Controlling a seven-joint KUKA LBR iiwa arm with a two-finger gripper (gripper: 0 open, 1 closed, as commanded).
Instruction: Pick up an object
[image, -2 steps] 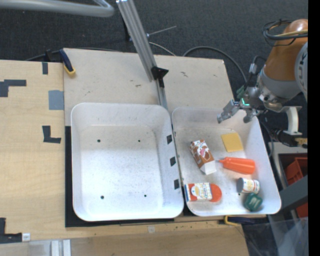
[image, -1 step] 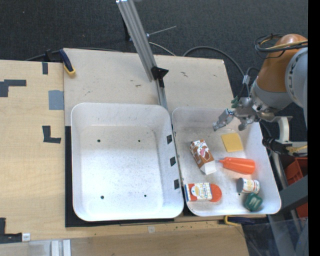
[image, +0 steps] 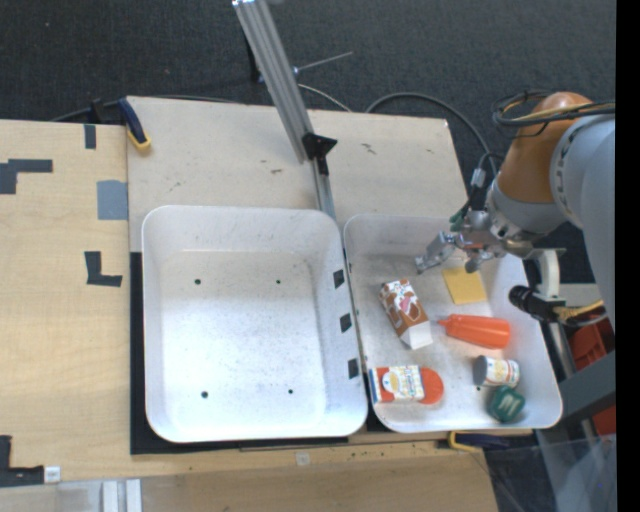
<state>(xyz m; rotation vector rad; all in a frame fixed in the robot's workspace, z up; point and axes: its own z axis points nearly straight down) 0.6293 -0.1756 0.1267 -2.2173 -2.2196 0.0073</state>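
Objects for you to pick all lie in the right bin (image: 365, 300): a yellow flat block (image: 465, 287) toward the far side, a small brown-and-white carton (image: 403, 310) lying tilted near the middle, an orange bottle (image: 478, 330) on its side just right of the carton, a red-and-white packet (image: 407, 385) at the near left, a small white jar (image: 498, 372) and a dark green item (image: 506, 404) at the near right corner. The left bin (image: 160, 300) sits beside it.

Your gripper (image: 455, 248) hangs over the far part of the right bin, just above and to the far-left of the yellow flat block. I cannot tell whether it is spread or pressed together; the metal parts blur together at this angle, and I see nothing held.

Judging from this, the yellow block is the likeliest target, and it is the riskiest: it lies flat and thin, so you may scrape across its top or push it against the far wall of the bin. If you descend off-centre, you may close on bare bin floor. The orange bottle could roll if nudged, and the carton's tilt could let it slip sideways out of a pinch.
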